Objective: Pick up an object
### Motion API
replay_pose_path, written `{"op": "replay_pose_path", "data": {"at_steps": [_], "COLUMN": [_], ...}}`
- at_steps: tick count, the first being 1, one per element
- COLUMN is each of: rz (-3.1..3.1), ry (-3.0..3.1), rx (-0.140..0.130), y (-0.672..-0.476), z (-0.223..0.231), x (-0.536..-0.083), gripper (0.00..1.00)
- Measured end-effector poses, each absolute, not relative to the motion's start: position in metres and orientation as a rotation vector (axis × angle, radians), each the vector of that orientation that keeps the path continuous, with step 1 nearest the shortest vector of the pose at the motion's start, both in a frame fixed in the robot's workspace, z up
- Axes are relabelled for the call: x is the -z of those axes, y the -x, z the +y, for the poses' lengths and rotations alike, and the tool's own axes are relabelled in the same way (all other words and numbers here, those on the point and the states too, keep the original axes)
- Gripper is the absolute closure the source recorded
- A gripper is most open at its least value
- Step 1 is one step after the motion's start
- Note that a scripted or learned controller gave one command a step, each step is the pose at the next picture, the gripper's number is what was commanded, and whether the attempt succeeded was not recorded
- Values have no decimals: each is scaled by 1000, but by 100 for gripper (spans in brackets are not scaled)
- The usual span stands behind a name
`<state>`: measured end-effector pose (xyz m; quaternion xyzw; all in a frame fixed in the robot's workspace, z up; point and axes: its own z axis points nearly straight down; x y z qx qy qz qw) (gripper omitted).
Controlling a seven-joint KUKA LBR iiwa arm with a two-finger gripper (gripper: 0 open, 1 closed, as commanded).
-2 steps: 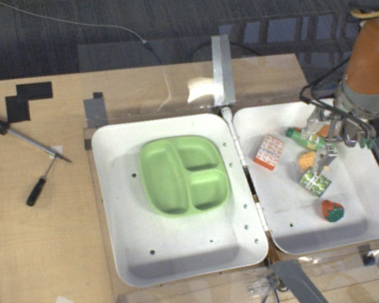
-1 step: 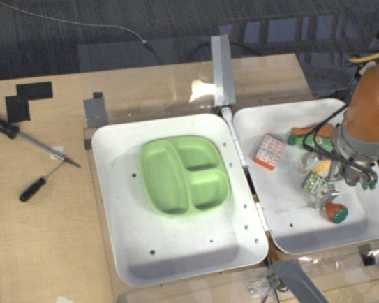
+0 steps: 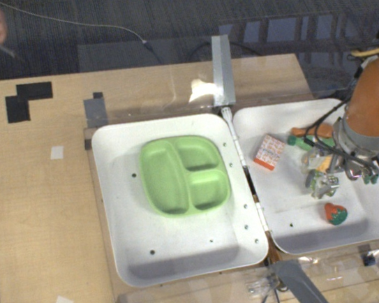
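Red-and-green toy (image 3: pixel 336 213) just below the hand (image 3: pixel 321 180), apart, in right bin (image 3: pixel 281 197).

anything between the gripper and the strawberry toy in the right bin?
Nothing visible. The gripper sits low in the right bin, and the strawberry toy lies just in front of it with bare bin floor between them.

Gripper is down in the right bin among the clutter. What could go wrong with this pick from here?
The gripper sits in a tight cluster with an orange-and-green item close by, so it may nudge or catch a neighbour rather than one object. The small red toy with a green top and the red-patterned box lie apart from it in the right bin, so they are unlikely to be grasped. Whether anything is held cannot be seen.
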<state>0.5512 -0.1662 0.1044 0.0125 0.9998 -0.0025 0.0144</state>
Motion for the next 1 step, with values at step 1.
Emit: {"op": "replay_pose_path", "data": {"at_steps": [1], "rz": [3122], "ry": [-135], "rx": [-2], "y": [-565], "z": [-93], "x": [-196], "gripper": [100]}}
